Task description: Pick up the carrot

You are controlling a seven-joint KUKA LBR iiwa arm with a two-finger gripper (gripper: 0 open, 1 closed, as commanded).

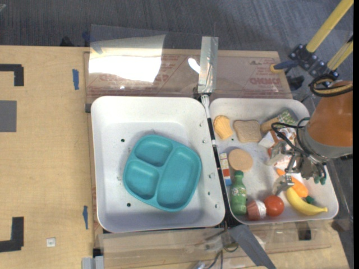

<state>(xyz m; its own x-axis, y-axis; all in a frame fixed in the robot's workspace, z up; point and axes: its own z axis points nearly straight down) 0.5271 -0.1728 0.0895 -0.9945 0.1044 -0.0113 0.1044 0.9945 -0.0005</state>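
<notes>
**Gripper low over the carrot**

In the left bin [106,150] lies a smooth blue tray [162,172]. In the right bin [331,206] are a green bottle [238,192], a round red tomato [274,205] and a curved banana [303,203]. The small orange carrot [301,188] sits just above the banana, under the gripper [293,170]. Open or shut, nobody can tell. It should come straight down and pinch the carrot only.

Two bins are sitting side by side mid-frame. The left bin [106,150] is holding a divided tray [162,172], sitting slightly right of its centre. The right bin [331,206] is holding everything else: a bread roll [223,127] and toast slice [247,130] are lying along its upper left, a round cookie [241,159] just below them, a bottle [238,192] lower left, a tomato [274,205] right of the bottle, and a banana [303,202] lying lower right. The carrot [299,188] is sitting just above the banana, with the gripper [297,170] hanging right over it.
</notes>
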